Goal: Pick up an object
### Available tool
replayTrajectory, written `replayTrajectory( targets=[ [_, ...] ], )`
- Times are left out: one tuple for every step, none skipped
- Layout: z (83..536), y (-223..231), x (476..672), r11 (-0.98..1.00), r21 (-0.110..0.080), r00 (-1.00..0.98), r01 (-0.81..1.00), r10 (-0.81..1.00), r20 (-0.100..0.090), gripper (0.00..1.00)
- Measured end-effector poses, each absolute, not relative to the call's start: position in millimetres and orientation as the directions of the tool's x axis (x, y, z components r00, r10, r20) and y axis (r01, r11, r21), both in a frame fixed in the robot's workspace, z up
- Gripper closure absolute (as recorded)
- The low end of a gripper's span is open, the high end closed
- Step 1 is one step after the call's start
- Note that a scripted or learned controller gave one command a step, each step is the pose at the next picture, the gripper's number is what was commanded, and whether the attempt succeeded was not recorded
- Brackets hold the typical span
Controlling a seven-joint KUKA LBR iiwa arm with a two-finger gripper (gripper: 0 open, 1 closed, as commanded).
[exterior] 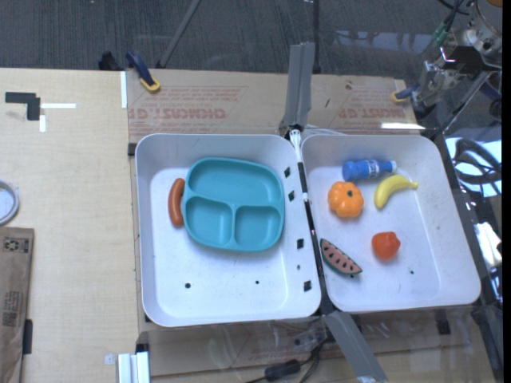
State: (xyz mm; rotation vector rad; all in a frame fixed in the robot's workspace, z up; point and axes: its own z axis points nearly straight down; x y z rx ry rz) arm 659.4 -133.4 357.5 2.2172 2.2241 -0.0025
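Two white bins sit side by side mid-frame, left bin [160,294] and right bin [447,286], touching along a center divider.

Nearest in the right bin: a watermelon slice [341,258] lies at its lower left, hard against the divider wall. Just up and right of it, a red tomato [386,245], apart from the slice. Higher, an orange pumpkin [346,199] at left-center of that bin. A yellow banana [392,190] lies to the pumpkin's right, near but not touching. A blue bottle [367,169] lies on its side above both, cap end pointing right, close above the banana's tip.

Left bin: a teal divided plate [234,204] with three compartments takes the middle to upper part. A hot dog [176,201] lies upright in frame, just beside the plate's left edge, touching or nearly so.

Far side: a cardboard sheet [215,106] lies behind the bins, with a blue-yellow clamp [142,73] at its upper left corner and another clamp [403,95] at right.

Gripper [435,74] sits at the upper right of the frame, well outside the bins, amid cables; whether it is open or closed cannot be told. Nothing visible in it.
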Motion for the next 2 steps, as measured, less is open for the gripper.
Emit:
replayTrajectory(
  targets=[
    [247,-109,658.8,0.003,-0.002,-0.003,1.000,1.000,0.000,1.00],
    [406,-143,659.3,-0.001,-0.001,0.001,1.000,1.000,-0.002,1.00]
  ],
)
